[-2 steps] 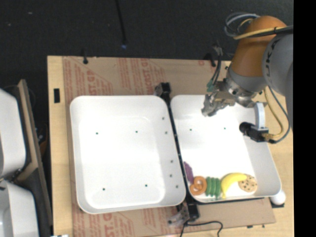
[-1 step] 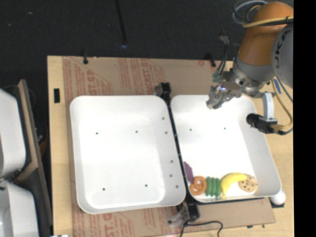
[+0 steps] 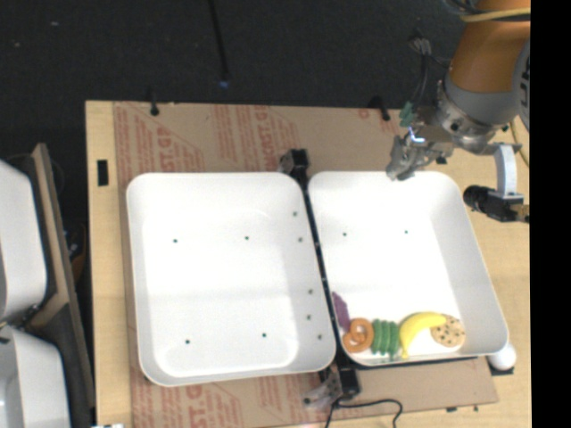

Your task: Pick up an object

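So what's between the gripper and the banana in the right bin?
Bare white bin floor. In the camera view the gripper sits over the right bin's far rim, and the banana lies along the near wall, nothing between them.

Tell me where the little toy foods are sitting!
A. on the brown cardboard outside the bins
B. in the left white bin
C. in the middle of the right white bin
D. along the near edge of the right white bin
D: the orange ring-shaped pretzel toy, green ridged toy, yellow banana toy and speckled tan cookie toy line up against the near wall of the right shallow white bin.
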`<state>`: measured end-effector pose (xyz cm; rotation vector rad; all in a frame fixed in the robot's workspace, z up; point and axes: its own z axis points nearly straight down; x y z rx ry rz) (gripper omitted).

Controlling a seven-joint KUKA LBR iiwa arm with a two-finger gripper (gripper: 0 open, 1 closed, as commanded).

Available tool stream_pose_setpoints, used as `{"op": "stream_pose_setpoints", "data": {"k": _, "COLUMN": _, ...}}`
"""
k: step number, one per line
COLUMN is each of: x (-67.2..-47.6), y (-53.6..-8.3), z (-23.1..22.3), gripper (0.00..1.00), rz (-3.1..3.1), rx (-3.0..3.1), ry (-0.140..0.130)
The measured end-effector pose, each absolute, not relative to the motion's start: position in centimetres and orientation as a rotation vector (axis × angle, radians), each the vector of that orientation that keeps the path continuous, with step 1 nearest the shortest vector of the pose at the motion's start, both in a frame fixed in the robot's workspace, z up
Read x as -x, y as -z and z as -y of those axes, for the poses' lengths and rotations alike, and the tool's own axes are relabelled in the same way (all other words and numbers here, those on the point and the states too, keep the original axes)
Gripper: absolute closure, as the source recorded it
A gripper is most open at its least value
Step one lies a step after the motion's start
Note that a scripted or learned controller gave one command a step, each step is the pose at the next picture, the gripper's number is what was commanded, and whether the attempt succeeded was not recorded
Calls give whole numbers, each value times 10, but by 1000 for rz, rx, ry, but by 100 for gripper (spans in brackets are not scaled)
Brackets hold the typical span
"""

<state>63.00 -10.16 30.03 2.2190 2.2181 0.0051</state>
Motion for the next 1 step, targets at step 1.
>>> {"op": "stream_pose_setpoints", "data": {"k": 1, "x": -615, "y": -285, "z": 64, "gripper": 100, "rz": -2224, "rx": -2219, "ry": 0}}
